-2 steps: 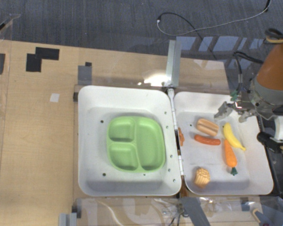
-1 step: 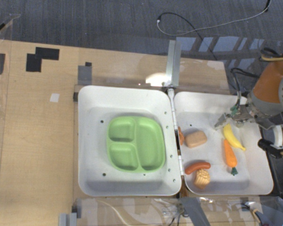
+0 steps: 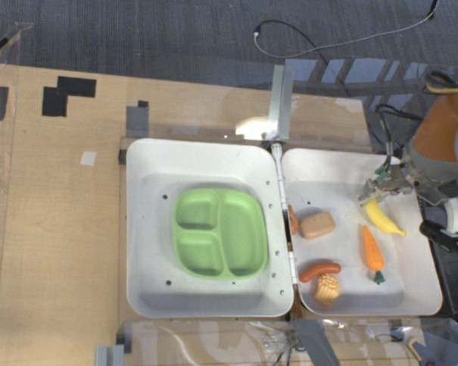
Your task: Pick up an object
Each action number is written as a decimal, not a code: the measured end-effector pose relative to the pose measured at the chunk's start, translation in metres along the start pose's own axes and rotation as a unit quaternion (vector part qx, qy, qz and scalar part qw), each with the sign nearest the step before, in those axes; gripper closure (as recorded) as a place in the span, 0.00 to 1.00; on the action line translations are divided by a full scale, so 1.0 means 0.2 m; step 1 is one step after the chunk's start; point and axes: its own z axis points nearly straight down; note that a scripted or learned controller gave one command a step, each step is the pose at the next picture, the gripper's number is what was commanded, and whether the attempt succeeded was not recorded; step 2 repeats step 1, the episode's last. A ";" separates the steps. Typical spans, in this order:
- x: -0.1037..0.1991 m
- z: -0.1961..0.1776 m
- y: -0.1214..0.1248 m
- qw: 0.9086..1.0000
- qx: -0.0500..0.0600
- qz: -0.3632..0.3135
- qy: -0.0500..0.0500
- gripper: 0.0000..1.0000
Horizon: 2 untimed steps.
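The claw [image 3: 382, 187] is seen low over the right bin [image 3: 428, 301], at about two o'clock within it, just above the upper end of the banana [image 3: 384, 218]. Whether it is spread or closed cannot be told from this slant, and nothing is seen gripped. The banana lies slanted on the bin floor, its upper tip almost under the claw. The carrot [image 3: 371, 251] is placed just beside it at five o'clock, with the bread [image 3: 316, 225], sausage [image 3: 318, 270] and corn [image 3: 327, 288] lying apart toward eight o'clock. A green tray [image 3: 221, 233] is held in the left bin [image 3: 137, 212] on the tabletop [image 3: 52, 231].

A miss is judged likely if the descent is made this close to the banana's tip: the curved, smooth fruit could be pushed aside or squeezed out rather than caught. The bin's wall at twelve o'clock stands near, so a claw tip could be fouled there. The carrot could also be nudged by a sliding banana.
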 end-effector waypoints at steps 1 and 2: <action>0.17 -0.50 -0.01 1.000 0.005 0.020 0.001 1.00; 0.17 -0.50 -0.01 1.000 0.005 0.020 0.001 1.00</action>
